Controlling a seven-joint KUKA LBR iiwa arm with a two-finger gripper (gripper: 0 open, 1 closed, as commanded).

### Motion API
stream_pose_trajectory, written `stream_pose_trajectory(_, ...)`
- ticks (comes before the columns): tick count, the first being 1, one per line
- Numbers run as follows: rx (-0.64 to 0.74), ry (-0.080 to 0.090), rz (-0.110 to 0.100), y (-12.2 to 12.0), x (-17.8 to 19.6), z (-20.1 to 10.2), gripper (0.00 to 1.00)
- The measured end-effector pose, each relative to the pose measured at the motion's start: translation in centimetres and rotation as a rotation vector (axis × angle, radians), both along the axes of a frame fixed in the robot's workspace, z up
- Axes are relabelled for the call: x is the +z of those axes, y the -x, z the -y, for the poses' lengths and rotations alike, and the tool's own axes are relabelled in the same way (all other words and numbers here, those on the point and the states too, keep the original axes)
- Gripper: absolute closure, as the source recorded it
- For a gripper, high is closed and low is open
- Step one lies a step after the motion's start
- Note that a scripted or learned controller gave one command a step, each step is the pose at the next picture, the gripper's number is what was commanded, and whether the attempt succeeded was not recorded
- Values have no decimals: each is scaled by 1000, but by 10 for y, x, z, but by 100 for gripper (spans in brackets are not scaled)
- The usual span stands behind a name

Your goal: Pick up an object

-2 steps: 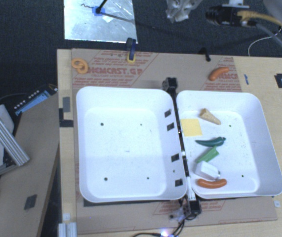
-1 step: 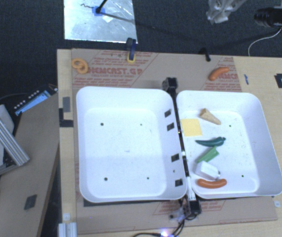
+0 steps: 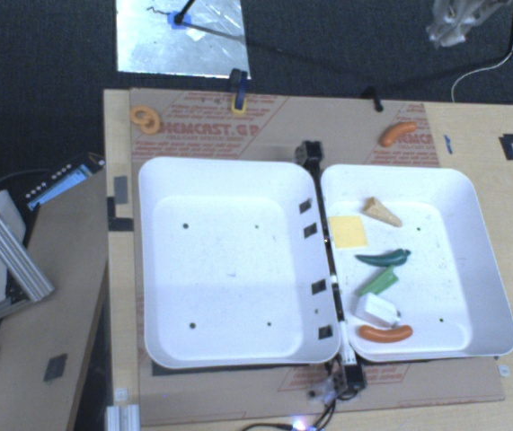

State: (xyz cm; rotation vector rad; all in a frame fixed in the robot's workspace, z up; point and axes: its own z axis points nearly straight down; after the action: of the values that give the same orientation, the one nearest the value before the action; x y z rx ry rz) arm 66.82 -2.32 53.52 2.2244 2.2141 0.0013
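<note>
Objects for my pick all lie in the right bin (image 3: pixel 472 205), crowded toward its left wall beside the divider: a tan wedge (image 3: pixel 382 211) at the top, a yellow square slice (image 3: pixel 348 232) just below and left of it, then a dark green pepper (image 3: pixel 384 259), a lighter green stick (image 3: pixel 377 284), a small white block (image 3: pixel 380 309) and an orange sausage (image 3: pixel 384 333) nearest the front rim. The last four sit close together, some nearly touching, so I judge the wedge or the yellow slice the cleaner target, with free floor around them. The left bin (image 3: pixel 229 259) holds nothing I can use. On the brown board behind the bins rest a second sausage (image 3: pixel 398 134) and an orange ring (image 3: pixel 145 119), both outside the bins. My gripper (image 3: pixel 458 12) hangs high at the upper right, well apart from everything, blurred; whether it is wide or narrow I cannot tell, and nothing is visibly held.
</note>
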Motion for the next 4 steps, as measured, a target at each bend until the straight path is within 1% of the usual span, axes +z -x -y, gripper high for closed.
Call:
stream_pose_trajectory(1,-3,3,1,1,0,109,100)
stream_pose_trajectory(2,-1,2,1,1,0,188,100)
stream_pose_trajectory(4,10,-1,1,0,0,141,100)
